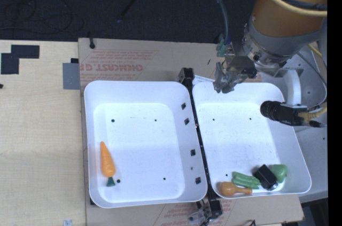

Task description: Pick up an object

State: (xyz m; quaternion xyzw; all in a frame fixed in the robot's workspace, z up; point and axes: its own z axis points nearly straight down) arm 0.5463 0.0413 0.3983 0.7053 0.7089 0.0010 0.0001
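Camera view showed, nearest, the right bin (299, 158) holding a tan pear-shaped piece (233, 189), a green pod (246, 180), a black block (265, 176) and a green lump (279, 171) clustered at its front. Left of that bin, an orange carrot (107, 161) lay in the left bin (93, 113). Farther back, the hand (226, 82) hung over the right bin's far rim; whether it was spread could not be told.

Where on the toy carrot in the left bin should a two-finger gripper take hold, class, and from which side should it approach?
Grip the carrot across its orange body near the middle, coming straight down from above. It lies flat, lengthwise along the left bin's left wall, green top toward the near edge, so the fingers should probably close across its narrow width. The gripper hangs over the bins' far edge.
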